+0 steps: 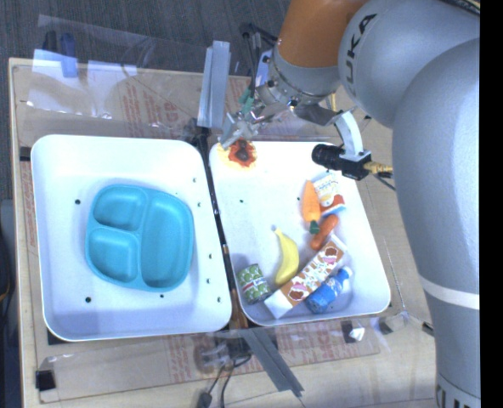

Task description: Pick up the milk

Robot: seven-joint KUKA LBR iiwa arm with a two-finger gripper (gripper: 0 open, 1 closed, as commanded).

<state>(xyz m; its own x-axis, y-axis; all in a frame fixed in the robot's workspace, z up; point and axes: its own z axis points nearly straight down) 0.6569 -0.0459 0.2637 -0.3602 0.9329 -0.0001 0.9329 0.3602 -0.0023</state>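
The milk (309,277) is a long white carton with red and colourful print. It lies on its side at the near end of the right bin (260,202), between a banana (287,257) and a blue packet (331,292). My gripper (241,133) hangs over the far left corner of that bin, well away from the milk. Directly under it lies a small orange and red object (242,153); whether the gripper touches it I cannot tell.
The right bin also holds a carrot (309,201), a small printed carton (328,189), a red piece (324,229) and a green can (253,282). A blue divided plate (141,236) lies in the left bin (56,168). The arm's grey body (430,143) looms over the right side.
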